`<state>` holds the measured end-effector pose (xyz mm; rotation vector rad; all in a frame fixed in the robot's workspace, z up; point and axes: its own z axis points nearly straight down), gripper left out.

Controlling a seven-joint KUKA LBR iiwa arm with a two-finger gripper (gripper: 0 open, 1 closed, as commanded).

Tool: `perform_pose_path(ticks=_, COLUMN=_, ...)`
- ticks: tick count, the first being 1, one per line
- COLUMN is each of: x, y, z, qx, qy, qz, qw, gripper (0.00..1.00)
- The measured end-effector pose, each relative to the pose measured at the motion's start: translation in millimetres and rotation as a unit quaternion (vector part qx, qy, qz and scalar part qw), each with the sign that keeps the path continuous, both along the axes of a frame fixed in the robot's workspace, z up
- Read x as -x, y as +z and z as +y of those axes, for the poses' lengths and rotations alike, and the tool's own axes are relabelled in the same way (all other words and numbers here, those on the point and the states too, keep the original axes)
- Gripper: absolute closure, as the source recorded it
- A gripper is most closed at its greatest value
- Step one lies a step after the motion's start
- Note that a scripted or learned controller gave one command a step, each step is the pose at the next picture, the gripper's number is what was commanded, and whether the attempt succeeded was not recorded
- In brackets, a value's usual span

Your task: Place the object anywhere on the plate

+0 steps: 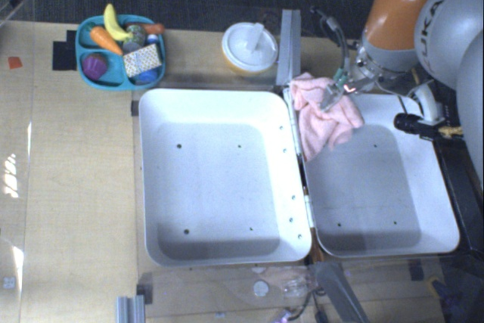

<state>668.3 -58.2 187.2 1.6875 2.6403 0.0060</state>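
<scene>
**Pink cloth bunched in the right bin's far corner**

The pink cloth (324, 120) lies crumpled in the right bin (393, 238), against its far left corner and draped over the wall next to the left bin (219, 238). The tool (338, 89) sits on the cloth's upper edge; whether it grips the fabric I cannot tell. A white plate (249, 48) rests on the surface (68, 185) beyond the bins, near a blue tray (85, 76) of toy food.
</scene>
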Motion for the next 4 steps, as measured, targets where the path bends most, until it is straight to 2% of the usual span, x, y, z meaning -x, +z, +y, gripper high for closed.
perform_pose_path(ticks=1, x=-3, y=40, z=2, qx=-0.0001, qy=0.004, qz=-0.002, qw=1.0000, gripper=1.00)
perform_pose_path(ticks=2, x=21, y=34, z=41, qx=0.0010, qy=0.205, qz=0.000, qw=0.9788, gripper=1.00)
perform_pose_path(ticks=3, x=44, y=34, z=96, qx=0.0022, qy=0.397, qz=-0.001, qw=0.9180, gripper=1.00)
perform_pose_path(ticks=4, x=73, y=38, z=130, qx=0.0034, qy=0.539, qz=-0.002, qw=0.8425, gripper=1.00)
